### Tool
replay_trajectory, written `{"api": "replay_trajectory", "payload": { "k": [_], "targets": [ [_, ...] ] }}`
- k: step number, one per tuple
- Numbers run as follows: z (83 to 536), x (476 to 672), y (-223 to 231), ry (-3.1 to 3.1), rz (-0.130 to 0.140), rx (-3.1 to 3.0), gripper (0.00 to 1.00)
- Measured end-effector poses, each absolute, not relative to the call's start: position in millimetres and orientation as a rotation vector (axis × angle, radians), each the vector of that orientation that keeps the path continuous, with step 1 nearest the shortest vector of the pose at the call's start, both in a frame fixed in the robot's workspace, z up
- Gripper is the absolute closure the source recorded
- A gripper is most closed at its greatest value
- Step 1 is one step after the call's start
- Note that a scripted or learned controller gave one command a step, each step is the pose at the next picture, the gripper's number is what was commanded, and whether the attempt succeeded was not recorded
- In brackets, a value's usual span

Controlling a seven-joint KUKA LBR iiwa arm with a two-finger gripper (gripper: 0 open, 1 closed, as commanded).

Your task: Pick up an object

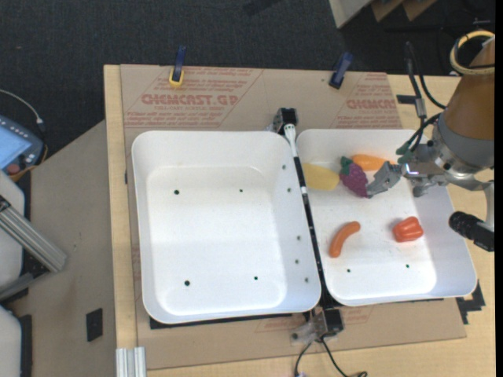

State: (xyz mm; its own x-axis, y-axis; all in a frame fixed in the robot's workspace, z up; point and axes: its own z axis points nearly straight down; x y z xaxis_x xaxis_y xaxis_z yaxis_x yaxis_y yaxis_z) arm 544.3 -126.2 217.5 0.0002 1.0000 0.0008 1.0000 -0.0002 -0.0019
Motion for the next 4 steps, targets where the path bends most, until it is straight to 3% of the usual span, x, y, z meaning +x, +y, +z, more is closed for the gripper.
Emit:
{"api": "replay_trajectory", "payload": {
  "k": [1,2,3,4],
  "targets": [
    [182.6,547.7,-19.9,-2.227,0.0,-2.203,0.0],
    [185.0,583.8,-76.2,-2.221,-0.001,-2.23,0.0],
    [244.4,610.7,-158.7,-2.223,-0.003,-2.237,0.0],
    [117.4,622.2,-96.4,-2.218,0.008,-2.207,0.0]
  ]
}}
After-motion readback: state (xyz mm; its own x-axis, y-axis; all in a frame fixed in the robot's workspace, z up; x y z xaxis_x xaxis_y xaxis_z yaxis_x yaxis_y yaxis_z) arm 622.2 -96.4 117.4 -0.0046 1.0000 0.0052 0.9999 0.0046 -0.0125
